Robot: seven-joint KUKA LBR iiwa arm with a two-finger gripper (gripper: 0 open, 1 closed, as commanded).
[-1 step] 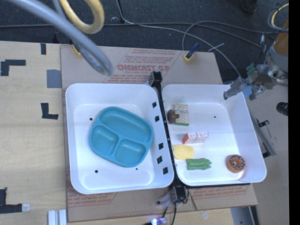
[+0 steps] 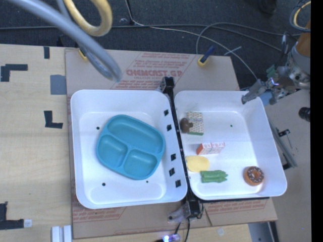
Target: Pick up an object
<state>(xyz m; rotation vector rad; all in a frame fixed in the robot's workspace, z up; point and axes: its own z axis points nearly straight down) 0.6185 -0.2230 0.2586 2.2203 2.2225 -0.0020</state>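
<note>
gripper (image 2: 258,92) hovering at right bin's (image 2: 276,183) upper-right rim, fingers apparently spread, gripping nothing | donut (image 2: 253,176) lying lower right, green toy (image 2: 214,176) and yellow piece (image 2: 197,163) crowding bin's left | risk: fingers striking rim, or nudging neighbours while descending

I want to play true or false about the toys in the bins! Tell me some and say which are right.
1. The blue plate is in the left bin. True.
2. The donut sits on the blue plate. False: it lies in the right bin, near the front right corner.
3. The green toy lies just in front of the yellow one. True.
4. The gripper is holding the donut. False: it is at the right bin's back right corner, far from the donut.
5. The red and white box is in the left bin. False: it is in the right bin.
</note>
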